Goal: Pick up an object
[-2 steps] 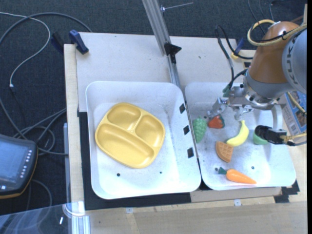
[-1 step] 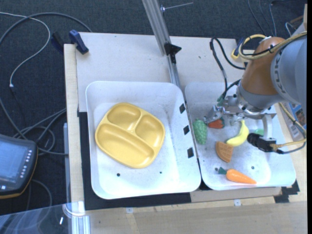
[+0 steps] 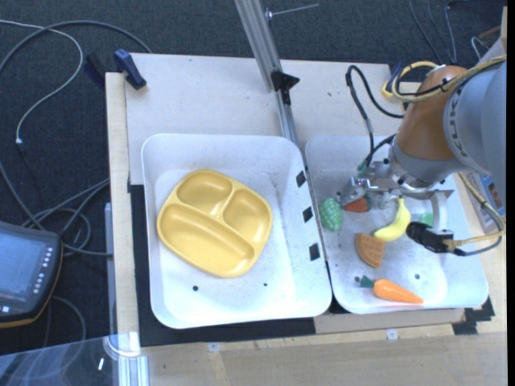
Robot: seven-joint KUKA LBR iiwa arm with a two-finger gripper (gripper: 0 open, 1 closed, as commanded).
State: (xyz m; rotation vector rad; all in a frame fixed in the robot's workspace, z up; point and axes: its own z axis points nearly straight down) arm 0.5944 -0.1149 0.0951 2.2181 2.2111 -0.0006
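Observation:
My gripper (image 3: 364, 190) hangs low over the upper middle of the right bin (image 3: 467, 292). Just below its tip lies a small red-orange toy (image 3: 356, 207), and I cannot make out whether they touch. A green knobbly toy (image 3: 331, 214) lies to its left near the bin's wall. To the right of the gripper's tip a yellow banana (image 3: 394, 223) rests. A brown wedge-shaped toy (image 3: 371, 250) sits below the banana. At the bin's front lies an orange carrot (image 3: 394, 292). A bit of a green thing (image 3: 426, 217) peeks out beside the wrist.
The left bin (image 3: 161, 296) holds a yellow divided plate (image 3: 214, 221). A metal post (image 3: 257, 30) slants up from between the bins at the back. The grey arm with its orange band (image 3: 426, 127) covers the right bin's upper right.

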